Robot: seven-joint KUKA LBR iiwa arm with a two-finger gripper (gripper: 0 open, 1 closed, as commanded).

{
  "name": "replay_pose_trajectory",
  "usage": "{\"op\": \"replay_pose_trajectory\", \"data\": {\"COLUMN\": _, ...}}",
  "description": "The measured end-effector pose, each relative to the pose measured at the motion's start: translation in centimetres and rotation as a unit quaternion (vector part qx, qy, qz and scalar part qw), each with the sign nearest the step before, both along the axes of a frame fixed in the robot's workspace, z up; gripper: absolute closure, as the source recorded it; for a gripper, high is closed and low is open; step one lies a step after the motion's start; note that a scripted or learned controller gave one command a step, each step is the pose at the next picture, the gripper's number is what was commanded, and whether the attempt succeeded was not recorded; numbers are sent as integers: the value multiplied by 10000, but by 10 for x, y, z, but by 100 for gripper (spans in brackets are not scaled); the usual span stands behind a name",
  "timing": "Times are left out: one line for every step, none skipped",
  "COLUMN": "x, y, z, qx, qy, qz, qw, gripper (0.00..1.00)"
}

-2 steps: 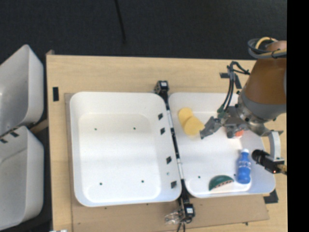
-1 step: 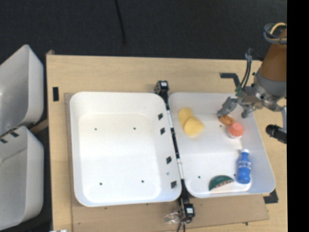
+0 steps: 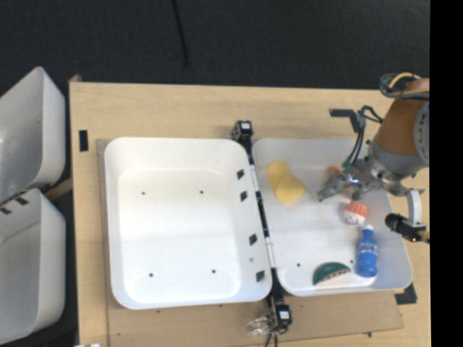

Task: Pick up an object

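a light wooden bench (image 3: 181, 110) bears two shallow white plastic bins side by side, joined along a middle seam set with small black clips. the left bin (image 3: 116, 215) shows bare white floor with a few tiny dark dots. the right bin (image 3: 304, 277) holds the loose things. a pale yellow, soft-looking lump shaped like a short rounded cylinder (image 3: 285, 182) lies in its upper left part, close to the seam. a small blue plastic bottle with a white neck (image 3: 367, 251) lies along the bin's right side, its neck pointing up the view. just above that neck sits a small white and orange-red object (image 3: 354, 212), too small to tell its make. near the bin's lower wall rests a dark green half-round piece on something white (image 3: 330, 272), just left of the bottle's base. the grey arm with its orange band (image 3: 396, 125) reaches in from the right, and its two-finger gripper (image 3: 340, 185) is low over the upper middle of the right bin, between the yellow lump and the white and orange-red object, apart from the lump. one dark finger (image 3: 330, 188) slants toward the lump. a small orange spot shows beside the gripper's top, unclear. whether the gripper is spread or closed cannot be told, and nothing can be seen held in it.
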State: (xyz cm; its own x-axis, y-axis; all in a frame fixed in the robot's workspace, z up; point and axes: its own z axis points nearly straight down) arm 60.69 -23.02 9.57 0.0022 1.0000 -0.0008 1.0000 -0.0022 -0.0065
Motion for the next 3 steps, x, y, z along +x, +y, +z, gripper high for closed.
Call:
{"op": "replay_pose_trajectory", "data": {"x": 12, "y": 83, "z": 5, "qx": 17, "qy": -38, "qz": 51, "qw": 10000, "gripper": 0}}
{"op": "replay_pose_trajectory", "data": {"x": -43, "y": -5, "z": 6, "qx": -24, "qy": -24, "qz": -30, "qw": 10000, "gripper": 0}}
{"op": "replay_pose_trajectory", "data": {"x": 8, "y": 91, "z": 6, "qx": 13, "qy": -55, "qz": 59, "qw": 10000, "gripper": 0}}
